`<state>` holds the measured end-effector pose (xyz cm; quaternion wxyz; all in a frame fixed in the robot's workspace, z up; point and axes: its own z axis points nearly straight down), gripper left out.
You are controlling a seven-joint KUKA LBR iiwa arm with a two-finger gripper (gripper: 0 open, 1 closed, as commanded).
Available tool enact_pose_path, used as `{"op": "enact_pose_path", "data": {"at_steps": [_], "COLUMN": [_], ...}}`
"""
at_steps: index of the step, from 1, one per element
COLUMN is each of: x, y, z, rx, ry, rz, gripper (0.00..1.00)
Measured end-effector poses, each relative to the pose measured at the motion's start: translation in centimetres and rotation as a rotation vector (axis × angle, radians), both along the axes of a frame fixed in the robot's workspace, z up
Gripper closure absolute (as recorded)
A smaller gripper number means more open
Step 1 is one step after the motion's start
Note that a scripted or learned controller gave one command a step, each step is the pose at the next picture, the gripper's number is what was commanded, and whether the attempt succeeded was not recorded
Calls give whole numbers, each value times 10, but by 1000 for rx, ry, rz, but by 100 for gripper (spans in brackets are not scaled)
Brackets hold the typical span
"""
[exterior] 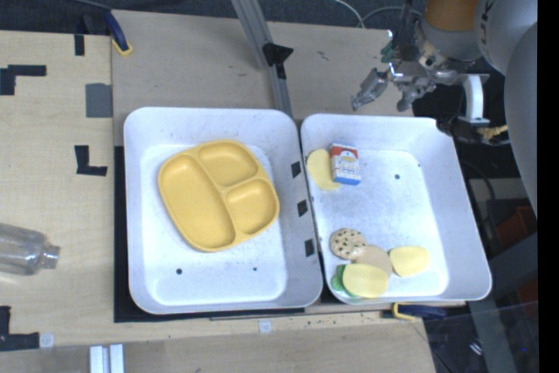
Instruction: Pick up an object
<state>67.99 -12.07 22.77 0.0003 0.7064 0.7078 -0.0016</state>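
Note:
My gripper hangs above the far edge of the right bin, its two fingers spread open with nothing between them. In that bin a small red, white and blue carton lies near the far left, against a pale yellow piece. At the near side sit a chocolate chip cookie, a tan piece, a yellow lemon-like piece and a yellow-green round piece. The gripper is well clear of all of them, behind and to the right of the carton.
The left bin holds a yellow divided plate. A slanted metal post rises behind the bins. A clear plastic bottle lies on the bench at the far left. Cables run across the back.

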Motion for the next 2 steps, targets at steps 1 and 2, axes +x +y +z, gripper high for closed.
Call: {"op": "enact_pose_path", "data": {"at_steps": [1, 2], "x": [-18, -15], "y": [-36, -35], "z": [-137, -122], "rx": [4, 1], "ry": [-7, -14], "rz": [-3, 1], "gripper": [0, 100]}}
